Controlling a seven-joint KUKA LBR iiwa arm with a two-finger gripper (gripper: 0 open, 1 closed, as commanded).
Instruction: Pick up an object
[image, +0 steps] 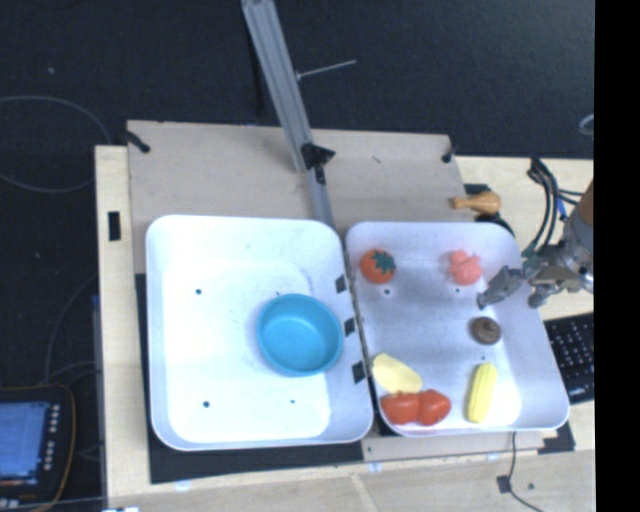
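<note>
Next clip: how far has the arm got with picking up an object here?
Done: the pincer has reached over the right bin, near its right rim, above the small brown object. In hand: nothing visible between the fingers. Left: the whole grasp and lift. The tomato, pink item, corn, yellow piece and red pepper all lie on the bin floor; the blue bowl sits in the left bin.

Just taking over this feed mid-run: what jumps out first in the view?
A bright blue bowl sits alone in the left bin. The right bin holds a scatter of toy food: a tomato, a pink piece, a yellow corn cob. The gripper hovers over that bin's right side.
</note>
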